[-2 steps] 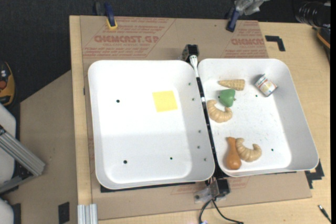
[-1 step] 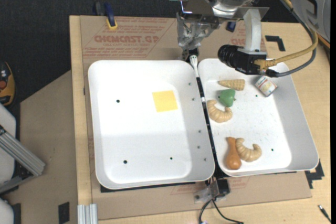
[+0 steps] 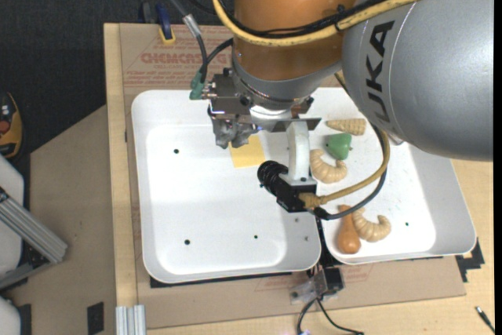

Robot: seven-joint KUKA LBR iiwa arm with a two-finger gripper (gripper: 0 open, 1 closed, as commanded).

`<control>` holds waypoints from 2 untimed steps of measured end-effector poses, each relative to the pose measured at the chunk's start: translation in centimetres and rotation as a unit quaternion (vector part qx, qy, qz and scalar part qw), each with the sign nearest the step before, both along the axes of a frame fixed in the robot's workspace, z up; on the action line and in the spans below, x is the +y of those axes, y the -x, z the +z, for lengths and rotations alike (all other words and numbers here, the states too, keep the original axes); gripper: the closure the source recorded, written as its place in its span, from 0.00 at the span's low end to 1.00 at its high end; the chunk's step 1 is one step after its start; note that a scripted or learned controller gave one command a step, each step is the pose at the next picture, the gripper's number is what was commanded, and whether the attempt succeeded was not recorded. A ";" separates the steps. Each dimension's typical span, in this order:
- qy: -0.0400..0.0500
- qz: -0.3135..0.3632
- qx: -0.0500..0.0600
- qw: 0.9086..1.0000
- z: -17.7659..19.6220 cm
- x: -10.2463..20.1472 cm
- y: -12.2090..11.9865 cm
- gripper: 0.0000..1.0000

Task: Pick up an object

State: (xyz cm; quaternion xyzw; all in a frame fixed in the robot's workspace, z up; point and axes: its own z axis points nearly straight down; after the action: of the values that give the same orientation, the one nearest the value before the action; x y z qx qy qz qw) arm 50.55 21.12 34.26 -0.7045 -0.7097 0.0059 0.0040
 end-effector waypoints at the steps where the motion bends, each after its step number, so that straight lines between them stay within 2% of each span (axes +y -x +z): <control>1: -0.003 -0.005 -0.013 1.000 10.3 -3.1 -2.6 1.00; 2: 0.001 -0.001 0.000 1.000 -1.9 1.4 1.3 1.00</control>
State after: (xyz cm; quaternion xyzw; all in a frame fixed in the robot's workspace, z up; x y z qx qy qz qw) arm 49.25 22.50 32.36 -0.7051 -0.7091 0.0067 0.0037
